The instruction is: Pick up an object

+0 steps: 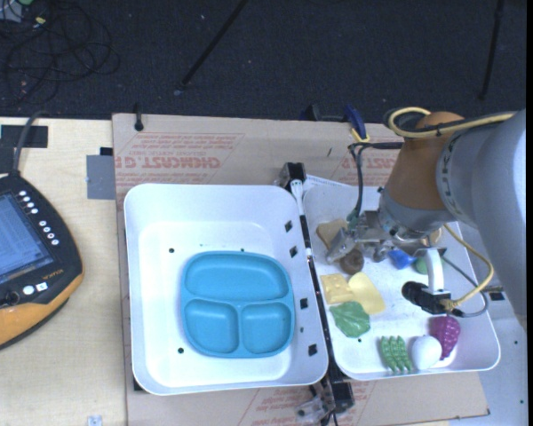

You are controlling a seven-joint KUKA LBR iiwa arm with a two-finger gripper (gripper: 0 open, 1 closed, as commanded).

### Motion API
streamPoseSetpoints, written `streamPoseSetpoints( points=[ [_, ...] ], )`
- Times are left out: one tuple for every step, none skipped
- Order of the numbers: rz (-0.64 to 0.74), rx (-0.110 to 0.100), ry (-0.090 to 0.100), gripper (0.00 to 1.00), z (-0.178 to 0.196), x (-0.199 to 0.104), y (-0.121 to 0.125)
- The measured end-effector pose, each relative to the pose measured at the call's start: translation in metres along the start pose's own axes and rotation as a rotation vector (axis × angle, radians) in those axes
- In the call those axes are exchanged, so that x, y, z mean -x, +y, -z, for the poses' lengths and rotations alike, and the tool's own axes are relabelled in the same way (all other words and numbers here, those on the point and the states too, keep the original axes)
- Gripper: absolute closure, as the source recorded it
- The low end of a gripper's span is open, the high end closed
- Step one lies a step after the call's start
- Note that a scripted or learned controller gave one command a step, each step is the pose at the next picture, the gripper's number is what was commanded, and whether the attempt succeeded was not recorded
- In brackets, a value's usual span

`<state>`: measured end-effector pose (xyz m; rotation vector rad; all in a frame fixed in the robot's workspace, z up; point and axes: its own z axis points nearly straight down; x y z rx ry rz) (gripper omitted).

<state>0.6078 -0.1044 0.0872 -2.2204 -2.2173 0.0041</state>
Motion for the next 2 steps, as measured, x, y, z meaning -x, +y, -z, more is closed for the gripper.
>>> streamPoseSetpoints(
  points=[
    [0.0, 0.0, 0.003, 1.0, 0.011, 0.0, 0.001],
    [0.006, 0.008, 0.002, 1.0, 0.105, -0.059, -0.028]
  ],
)
